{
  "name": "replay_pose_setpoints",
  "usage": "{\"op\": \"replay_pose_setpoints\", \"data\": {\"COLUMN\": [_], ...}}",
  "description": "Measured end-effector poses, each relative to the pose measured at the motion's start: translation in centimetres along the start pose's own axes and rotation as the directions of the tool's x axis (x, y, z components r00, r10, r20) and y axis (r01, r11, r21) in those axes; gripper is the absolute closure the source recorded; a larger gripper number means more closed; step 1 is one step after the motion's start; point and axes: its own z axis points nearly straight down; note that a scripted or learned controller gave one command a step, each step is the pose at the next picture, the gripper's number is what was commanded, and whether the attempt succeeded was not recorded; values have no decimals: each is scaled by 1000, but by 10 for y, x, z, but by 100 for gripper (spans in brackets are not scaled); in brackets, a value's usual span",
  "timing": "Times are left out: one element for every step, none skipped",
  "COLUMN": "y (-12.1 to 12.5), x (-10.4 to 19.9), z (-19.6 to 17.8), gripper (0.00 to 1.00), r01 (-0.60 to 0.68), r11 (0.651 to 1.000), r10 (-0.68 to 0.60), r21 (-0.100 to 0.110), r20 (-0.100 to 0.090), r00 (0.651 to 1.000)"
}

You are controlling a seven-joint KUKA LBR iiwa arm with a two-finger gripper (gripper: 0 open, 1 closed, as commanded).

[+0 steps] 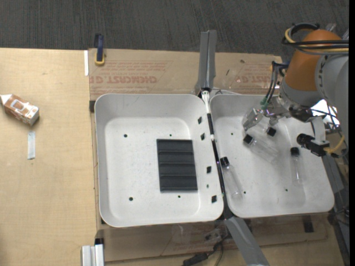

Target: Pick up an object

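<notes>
Starting at the near side: the left bin (111, 206) has a single black ribbed block (177, 165) lying flat around the middle of its floor, well apart from everything else. Over in the right bin (313, 204) there's some clear stuff that's hard to read against the white. It looks like see-through tubes with small black caps. One clear tube (233, 183) lies near the divider between the bins, a second tube (262, 147) sits mid-bin, and a third tube (297, 169) is over toward the right wall.

Further back, the gripper (259, 118) hangs over the far part of the right bin, just beyond that second tube and very close to it, with the arm (308, 65) reaching in behind it. I honestly can't tell whether the gripper is open or closed from this angle, and nothing visibly sits in it, so I wouldn't call anything grasped.

My read is that this is the approach step, lining up on a target, and the lift is not done. The likely pick is that mid-bin clear piece. Next move needs a clean descent centred over it and a firm close, since smooth clear plastic probably slips.

Way at the back there's just cardboard (133, 73) and a blue clamp (99, 46).
</notes>
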Motion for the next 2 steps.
{"op": "replay_pose_setpoints", "data": {"y": [-1, 26], "x": [0, 67], "z": [-9, -125], "gripper": [100, 100], "r01": [1, -91], "r11": [1000, 996], "r10": [-1, 91], "r21": [4, 0], "r20": [0, 0], "r00": [1000, 996]}}
